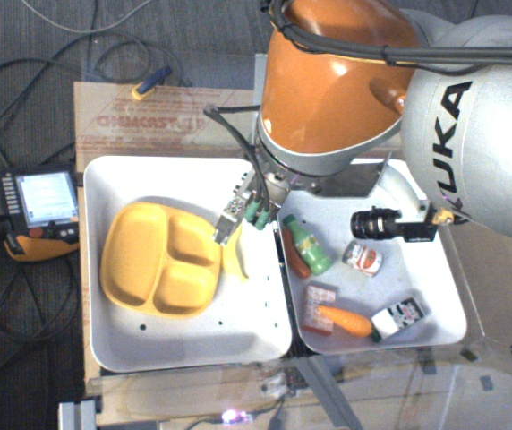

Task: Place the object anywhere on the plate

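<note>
Two white bins sit side by side on the bench, and the left bin (pixel 104 339) has the yellow plate (pixel 162 260) in it at center-left of the frame. Right at the plate's right edge, the gripper (pixel 229 227) hangs beside a pale yellow banana (pixel 236 256) lying on the bin floor; can't tell if the claw is released or clenched. Right bin (pixel 448 316) holds a carrot (pixel 345 321) and a green bottle (pixel 308 249).

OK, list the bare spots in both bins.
Left bin: bare floor along the near wall, below the yellow plate, and in its far corners. Right bin: crowded with the bottle, carrot and small packets.
</note>
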Robot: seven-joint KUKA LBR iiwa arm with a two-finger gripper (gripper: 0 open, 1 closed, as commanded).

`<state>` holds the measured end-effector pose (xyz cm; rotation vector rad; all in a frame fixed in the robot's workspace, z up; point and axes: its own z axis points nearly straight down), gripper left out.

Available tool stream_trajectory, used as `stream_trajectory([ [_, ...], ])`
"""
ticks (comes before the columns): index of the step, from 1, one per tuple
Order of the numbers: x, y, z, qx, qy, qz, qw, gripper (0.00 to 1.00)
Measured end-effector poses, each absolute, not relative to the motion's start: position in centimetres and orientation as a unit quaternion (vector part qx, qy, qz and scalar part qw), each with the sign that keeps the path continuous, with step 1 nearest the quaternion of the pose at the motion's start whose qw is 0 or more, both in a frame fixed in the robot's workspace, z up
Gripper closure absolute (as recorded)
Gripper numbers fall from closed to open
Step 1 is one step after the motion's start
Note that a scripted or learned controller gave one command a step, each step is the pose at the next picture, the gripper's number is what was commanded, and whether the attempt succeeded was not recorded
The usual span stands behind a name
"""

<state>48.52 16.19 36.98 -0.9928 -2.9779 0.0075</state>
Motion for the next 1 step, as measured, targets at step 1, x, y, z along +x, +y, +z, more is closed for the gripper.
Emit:
stream_trajectory([
  [1,48.53,14.62,37.74,-0.336,-0.942,0.002,0.001,1.0],
])
